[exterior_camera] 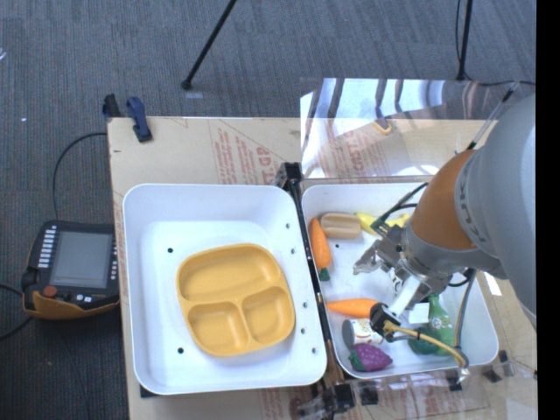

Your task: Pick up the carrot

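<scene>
Carrot (353,306) lies flat in right bin (486,339), near its left wall, just below gripper (380,259). Second carrot (320,243) lies along that wall. Whether gripper is clenched or released: cannot tell. Best approach: centre over thick middle, grip across width, clear of can (357,331).

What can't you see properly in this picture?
- Right bin: in the camera view, the arm covers much of its right side, so anything under it is hidden.
- Yellow thing: its right end runs under the arm, so I cannot name it.
- Green thing: partly covered by the arm, and its shape is unclear.
- Small can: its label is too small to read.
</scene>
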`<state>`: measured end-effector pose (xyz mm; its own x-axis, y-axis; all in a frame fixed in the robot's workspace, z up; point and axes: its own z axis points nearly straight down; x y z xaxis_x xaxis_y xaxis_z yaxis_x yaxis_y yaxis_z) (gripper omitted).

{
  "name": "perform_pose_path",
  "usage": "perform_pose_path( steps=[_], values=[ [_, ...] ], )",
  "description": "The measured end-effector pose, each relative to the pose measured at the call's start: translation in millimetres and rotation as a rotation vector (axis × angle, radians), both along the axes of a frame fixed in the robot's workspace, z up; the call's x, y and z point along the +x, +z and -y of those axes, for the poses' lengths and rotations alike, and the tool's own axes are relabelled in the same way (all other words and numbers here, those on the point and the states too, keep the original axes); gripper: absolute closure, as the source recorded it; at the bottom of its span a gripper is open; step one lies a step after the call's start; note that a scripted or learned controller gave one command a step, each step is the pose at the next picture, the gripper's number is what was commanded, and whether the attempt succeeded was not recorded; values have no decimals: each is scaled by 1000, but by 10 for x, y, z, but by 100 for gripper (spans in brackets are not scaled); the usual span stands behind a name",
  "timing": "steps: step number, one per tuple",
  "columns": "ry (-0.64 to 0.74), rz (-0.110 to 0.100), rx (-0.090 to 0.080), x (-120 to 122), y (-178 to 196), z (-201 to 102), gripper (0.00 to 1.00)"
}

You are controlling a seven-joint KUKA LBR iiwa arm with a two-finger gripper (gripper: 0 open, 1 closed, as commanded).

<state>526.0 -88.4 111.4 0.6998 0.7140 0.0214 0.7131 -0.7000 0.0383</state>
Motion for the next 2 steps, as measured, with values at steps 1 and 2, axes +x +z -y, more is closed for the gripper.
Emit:
perform_pose_path(
  steps=[1,2],
  values=[
    [-29,-56,18,-463,-280,-36,0],
    [-32,-60,21,-461,-205,-33,100]
  ],
)
